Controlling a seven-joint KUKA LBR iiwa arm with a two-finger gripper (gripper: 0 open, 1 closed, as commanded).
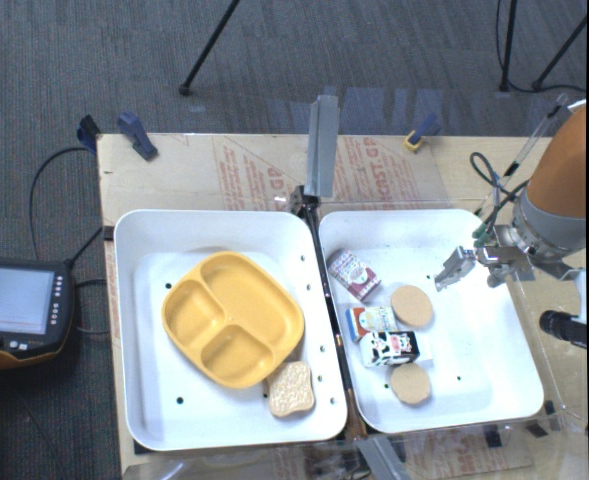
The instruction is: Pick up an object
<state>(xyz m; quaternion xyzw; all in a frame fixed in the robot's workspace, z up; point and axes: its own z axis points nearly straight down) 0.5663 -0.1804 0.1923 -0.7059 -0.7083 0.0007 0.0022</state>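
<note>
My gripper (pixel 474 271) hangs over the right side of the right bin (pixel 494 368), its fingers spread open with nothing between them. To its left, inside that bin, lie a tan round disc (pixel 411 306), a maroon and white carton (pixel 354 274), a blue and green carton (pixel 371 320), a black and white cow-pattern carton (pixel 391 347) and a second tan disc (pixel 410 384). The nearest of these, the upper disc, lies a short way down and left of the gripper, apart from it.
The left bin (pixel 139 268) holds a yellow divided plate (pixel 232 318) and a speckled bread slice (pixel 291 389) by its lower edge. A grey post (pixel 322 148) stands behind the wall between the bins. A handheld controller (pixel 19 308) sits at far left.
</note>
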